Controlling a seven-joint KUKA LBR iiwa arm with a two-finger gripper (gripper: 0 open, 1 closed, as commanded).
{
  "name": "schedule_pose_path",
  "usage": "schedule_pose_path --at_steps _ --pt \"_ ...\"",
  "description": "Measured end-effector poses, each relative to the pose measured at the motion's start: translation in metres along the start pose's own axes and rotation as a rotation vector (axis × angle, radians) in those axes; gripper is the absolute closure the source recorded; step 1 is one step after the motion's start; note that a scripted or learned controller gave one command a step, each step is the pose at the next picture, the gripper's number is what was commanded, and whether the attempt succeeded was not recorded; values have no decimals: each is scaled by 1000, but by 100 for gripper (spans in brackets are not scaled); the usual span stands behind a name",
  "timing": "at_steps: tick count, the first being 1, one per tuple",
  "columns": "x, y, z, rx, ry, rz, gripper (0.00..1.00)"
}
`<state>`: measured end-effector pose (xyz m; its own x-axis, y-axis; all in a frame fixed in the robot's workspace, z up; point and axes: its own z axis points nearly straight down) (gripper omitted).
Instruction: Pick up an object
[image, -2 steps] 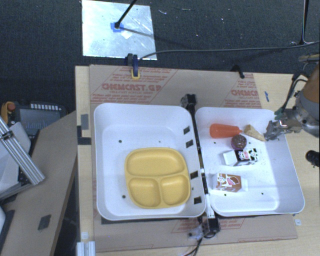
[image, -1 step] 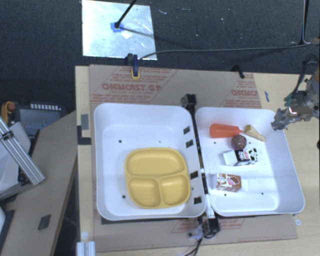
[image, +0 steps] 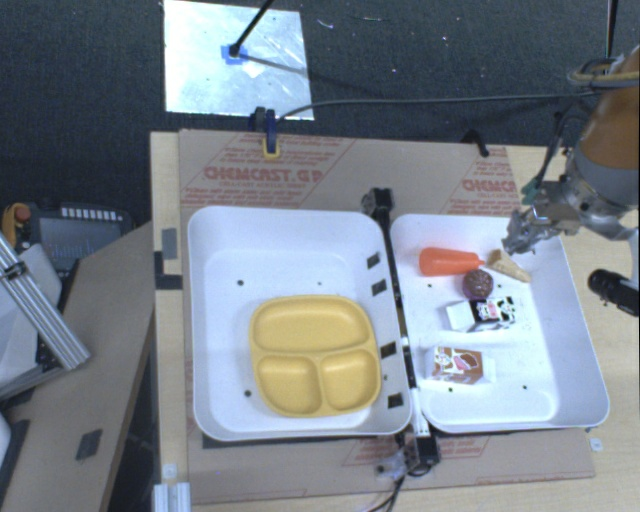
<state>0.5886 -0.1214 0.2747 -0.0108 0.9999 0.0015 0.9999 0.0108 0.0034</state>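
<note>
The right bin (image: 570, 400) holds an orange carrot (image: 450, 262), a dark red round item (image: 478, 283), a tan wedge (image: 510, 267), a white and black packet (image: 484, 314) and a brown and white carton (image: 460, 365). My gripper (image: 522, 238) hangs at the bin's upper right, just above the tan wedge and right of the carrot. I see nothing between its fingers from here.
The left bin (image: 215, 300) bears a yellow divided tray (image: 314, 355). A black divider (image: 392, 300) runs between the bins. Cardboard lies under both. A cable crosses the back, and a silver sheet (image: 235, 60) lies beyond.
</note>
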Motion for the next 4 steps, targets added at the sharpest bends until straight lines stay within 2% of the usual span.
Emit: schedule_pose_path --at_steps 1,2,4 --pt "56 6 17 2 0 1 100" --pt "110 11 13 1 -1 1 100" --pt "227 27 46 2 1 1 100"
